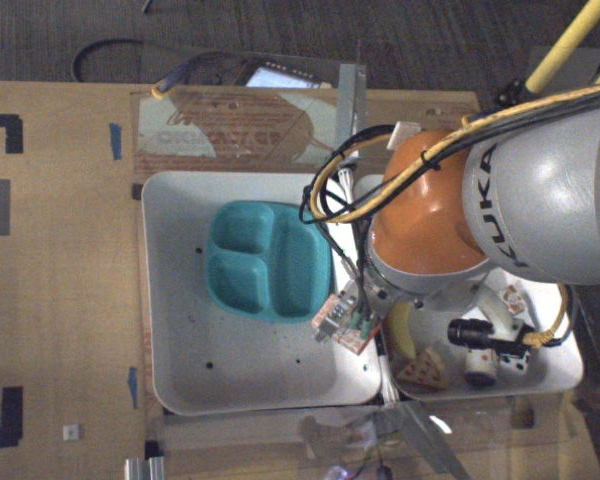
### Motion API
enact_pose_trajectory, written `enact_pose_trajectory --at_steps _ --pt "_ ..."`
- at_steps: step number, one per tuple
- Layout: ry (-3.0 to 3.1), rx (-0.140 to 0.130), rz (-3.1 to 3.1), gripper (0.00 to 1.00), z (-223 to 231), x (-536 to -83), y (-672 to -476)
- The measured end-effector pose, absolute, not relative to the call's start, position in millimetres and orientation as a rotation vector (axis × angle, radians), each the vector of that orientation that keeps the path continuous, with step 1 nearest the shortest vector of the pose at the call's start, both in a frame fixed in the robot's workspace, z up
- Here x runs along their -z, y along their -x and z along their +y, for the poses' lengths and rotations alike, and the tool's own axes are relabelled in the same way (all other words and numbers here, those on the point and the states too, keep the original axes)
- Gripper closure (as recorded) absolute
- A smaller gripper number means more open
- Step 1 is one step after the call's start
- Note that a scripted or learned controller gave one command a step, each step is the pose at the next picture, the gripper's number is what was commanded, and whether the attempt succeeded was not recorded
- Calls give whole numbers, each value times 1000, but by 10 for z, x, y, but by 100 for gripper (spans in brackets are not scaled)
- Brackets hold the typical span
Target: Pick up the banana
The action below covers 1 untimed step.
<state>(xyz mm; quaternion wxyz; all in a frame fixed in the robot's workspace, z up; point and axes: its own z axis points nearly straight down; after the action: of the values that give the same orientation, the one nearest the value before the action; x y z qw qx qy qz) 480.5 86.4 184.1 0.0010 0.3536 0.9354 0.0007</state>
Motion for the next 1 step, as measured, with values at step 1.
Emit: enact_pose_trajectory --at_steps 1 --pt "-1513 -1 2751 100 1447 -2556 -4795"
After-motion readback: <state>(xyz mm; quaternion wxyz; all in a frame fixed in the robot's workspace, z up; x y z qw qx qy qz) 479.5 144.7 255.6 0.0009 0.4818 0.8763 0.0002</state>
